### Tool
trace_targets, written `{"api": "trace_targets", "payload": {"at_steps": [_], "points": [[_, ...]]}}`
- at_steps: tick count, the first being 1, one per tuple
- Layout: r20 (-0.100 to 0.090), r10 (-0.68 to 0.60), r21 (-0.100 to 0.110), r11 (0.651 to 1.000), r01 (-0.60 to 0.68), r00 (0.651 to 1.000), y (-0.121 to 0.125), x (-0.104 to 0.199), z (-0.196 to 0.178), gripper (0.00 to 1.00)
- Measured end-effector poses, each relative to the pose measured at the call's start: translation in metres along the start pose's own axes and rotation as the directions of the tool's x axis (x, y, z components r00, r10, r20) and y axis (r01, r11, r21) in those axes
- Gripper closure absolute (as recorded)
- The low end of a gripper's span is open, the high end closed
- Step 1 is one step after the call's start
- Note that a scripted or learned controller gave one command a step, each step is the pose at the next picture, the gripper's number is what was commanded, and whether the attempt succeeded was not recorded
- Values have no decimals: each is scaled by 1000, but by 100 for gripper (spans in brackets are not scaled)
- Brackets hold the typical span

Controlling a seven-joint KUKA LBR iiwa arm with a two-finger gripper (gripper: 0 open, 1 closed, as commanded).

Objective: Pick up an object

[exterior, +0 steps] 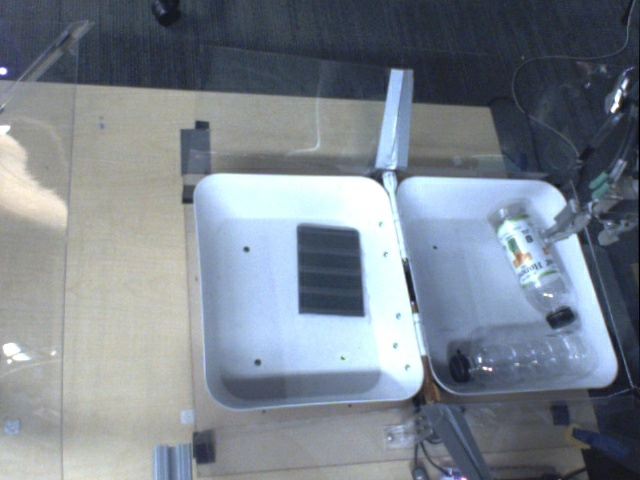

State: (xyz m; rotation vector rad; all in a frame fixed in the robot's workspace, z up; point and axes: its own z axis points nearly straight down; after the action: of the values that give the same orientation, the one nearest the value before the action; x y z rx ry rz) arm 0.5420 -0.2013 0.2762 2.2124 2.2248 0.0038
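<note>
clear plastic bottle (530,260) with green-orange label, black cap, lying in right bin (440,268), jaws' state unclear

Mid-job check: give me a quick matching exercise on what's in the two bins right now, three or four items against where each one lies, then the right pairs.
Things:
1. Dark ribbed pad
2. Labelled clear bottle
3. Unlabelled clear bottle
4. Hand

Places:
A. Lying along the near wall of the right bin, black cap toward the left bin
B. At the right bin's far right edge, beside the labelled bottle's upper end
C. Flat in the middle of the left bin
D. Slanted in the right bin's right half, black cap toward the near side

Pairs: 1-C, 2-D, 3-A, 4-B
</note>
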Motion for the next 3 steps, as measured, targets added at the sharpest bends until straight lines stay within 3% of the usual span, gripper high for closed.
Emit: {"api": "trace_targets", "payload": {"at_steps": [1, 2, 3], "points": [[1, -203, -2, 979, 203, 979, 44, 17, 32, 0], [1, -235, -3, 972, 235, 972, 57, 36, 27, 0], [0, -289, 0, 957, 289, 957, 67, -4, 112, 0]]}}
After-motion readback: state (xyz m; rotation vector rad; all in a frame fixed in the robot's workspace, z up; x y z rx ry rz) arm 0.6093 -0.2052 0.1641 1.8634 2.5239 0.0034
